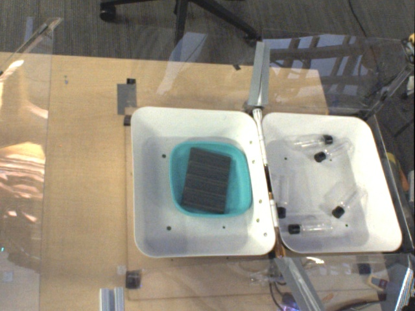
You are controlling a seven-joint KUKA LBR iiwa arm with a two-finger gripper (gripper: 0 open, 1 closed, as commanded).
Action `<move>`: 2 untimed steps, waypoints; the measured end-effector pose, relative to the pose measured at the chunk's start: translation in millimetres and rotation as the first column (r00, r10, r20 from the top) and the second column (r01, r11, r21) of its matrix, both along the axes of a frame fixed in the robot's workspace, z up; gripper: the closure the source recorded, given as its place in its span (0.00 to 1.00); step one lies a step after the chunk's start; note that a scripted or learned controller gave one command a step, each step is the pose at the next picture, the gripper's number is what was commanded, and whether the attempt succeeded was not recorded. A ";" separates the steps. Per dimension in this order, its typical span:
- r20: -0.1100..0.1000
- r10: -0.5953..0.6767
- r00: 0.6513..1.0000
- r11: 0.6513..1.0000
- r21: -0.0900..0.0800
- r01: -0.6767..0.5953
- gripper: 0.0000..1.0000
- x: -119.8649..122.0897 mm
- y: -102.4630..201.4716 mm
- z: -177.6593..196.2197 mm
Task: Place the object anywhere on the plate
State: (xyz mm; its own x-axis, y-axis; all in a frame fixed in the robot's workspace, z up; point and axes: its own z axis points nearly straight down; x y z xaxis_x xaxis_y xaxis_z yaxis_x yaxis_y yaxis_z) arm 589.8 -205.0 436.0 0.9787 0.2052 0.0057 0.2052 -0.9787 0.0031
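1. The worktop (78,173) carries two shallow white bins side by side: the left bin (149,232) and the right bin (382,232), their inner rims touching along the middle.
2. A teal plate (241,199) sits near the centre of the left bin, flat on its floor, so it offers a broad, level target.
3. A dark ribbed block (207,180) lies flat on the plate, well within its rim and slightly tilted relative to the bin walls. If this block is the object meant, the task looks already fulfilled.
4. The right bin holds several clear tubes with black caps (322,146), scattered loosely and well apart from the plate; these may be alternative pick candidates.
5. The end effector's state cannot be told from this view.
6. A chair base (181,8) stands on the floor at the far side.
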 end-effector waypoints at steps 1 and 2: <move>0.002 -0.002 1.000 1.000 0.000 0.002 0.00 -66.4 -0.7 0.5; 0.002 -0.002 1.000 1.000 0.000 0.002 0.00 -101.5 -0.8 0.0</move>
